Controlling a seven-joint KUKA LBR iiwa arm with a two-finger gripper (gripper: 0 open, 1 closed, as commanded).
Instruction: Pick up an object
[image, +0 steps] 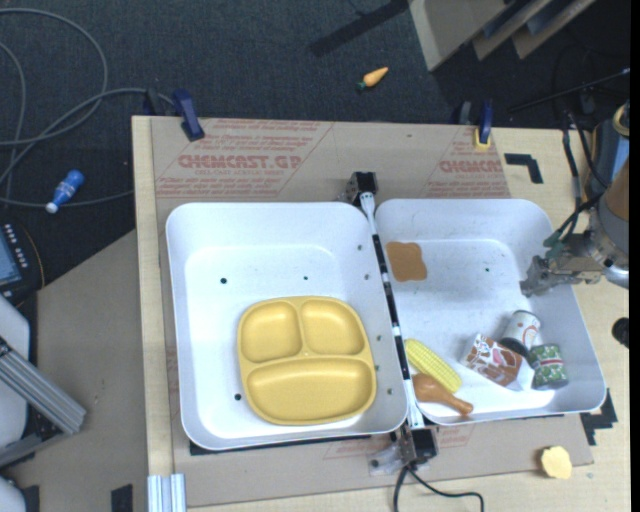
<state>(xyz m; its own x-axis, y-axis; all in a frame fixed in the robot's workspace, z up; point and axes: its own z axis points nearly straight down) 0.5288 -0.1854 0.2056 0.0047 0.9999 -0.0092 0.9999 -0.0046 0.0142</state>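
Hand (545, 270) over right shallow white bin's (440, 225) right edge, apart from the objects; grip state unclear. Yellow plastic corn cob (432, 364), small cans (535, 350) in that bin's near corner. Yellow divided tray (305, 358) in left bin (200, 260).

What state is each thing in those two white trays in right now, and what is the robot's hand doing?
Yellow divided plate: right side up in the left bin, nothing on it.
Brown flat piece: lying flat in the right bin.
Corn cob: lying on its side.
Drumstick: lying beside the corn.
Can: tipped over.
Green packet: lying near the can.
Hand: over the right bin's edge, holding nothing visible.
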